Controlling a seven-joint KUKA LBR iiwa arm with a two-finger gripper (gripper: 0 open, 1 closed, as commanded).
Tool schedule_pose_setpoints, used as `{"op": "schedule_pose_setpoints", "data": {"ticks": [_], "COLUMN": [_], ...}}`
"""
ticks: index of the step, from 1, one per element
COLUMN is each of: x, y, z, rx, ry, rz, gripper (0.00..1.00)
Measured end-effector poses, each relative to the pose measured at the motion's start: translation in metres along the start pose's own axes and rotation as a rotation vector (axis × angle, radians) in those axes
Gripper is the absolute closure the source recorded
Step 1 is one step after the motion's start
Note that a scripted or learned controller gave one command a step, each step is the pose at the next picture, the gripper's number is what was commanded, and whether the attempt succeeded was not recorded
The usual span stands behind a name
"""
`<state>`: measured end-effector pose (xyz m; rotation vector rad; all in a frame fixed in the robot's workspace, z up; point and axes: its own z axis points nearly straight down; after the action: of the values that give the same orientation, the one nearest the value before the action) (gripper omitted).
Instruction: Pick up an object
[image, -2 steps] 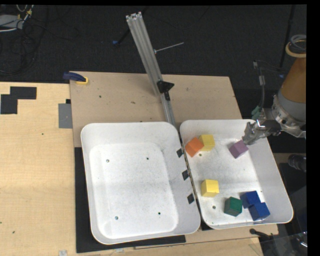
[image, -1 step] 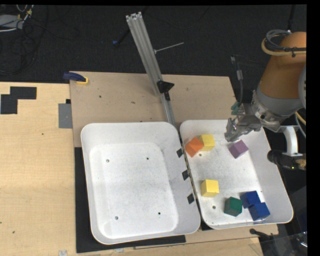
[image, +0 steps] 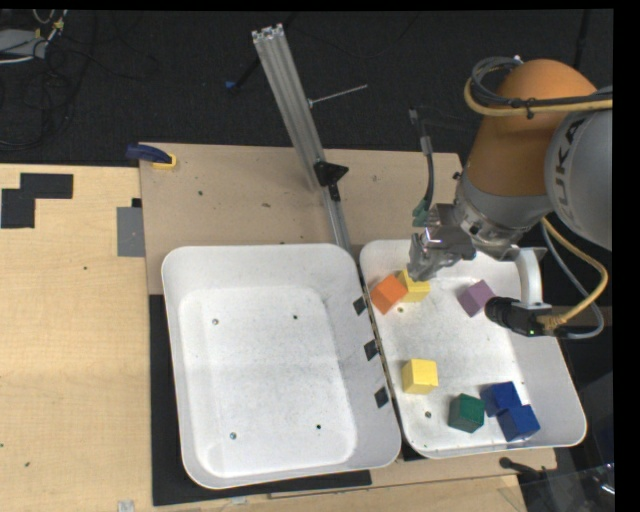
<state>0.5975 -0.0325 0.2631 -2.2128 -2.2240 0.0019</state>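
My gripper (image: 428, 262) hangs over the back left part of the right bin (image: 560, 425). It sits just above a small yellow block (image: 417, 291), which lies against an orange cube (image: 389, 293). A purple cube (image: 476, 297) lies to the gripper's right. Toward the front of this bin are a yellow cube (image: 420, 375), a green cube (image: 466, 413) and two blue blocks (image: 510, 408) close together. The gripper's body hides part of the small yellow block.
The left bin (image: 190, 270) stands beside the right one, with black clips (image: 369, 348) along the shared edge. A slanted metal rail (image: 298, 120) rises behind the bins. A black cable fitting (image: 515, 316) on the arm hangs over the right bin's right side.
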Motion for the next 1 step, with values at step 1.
{"op": "schedule_pose_setpoints", "data": {"ticks": [1], "x": [0.0554], "y": [0.0103], "z": [0.0046], "rx": [-0.002], "ry": [-0.001], "rz": [0.001], "gripper": [1.0]}}
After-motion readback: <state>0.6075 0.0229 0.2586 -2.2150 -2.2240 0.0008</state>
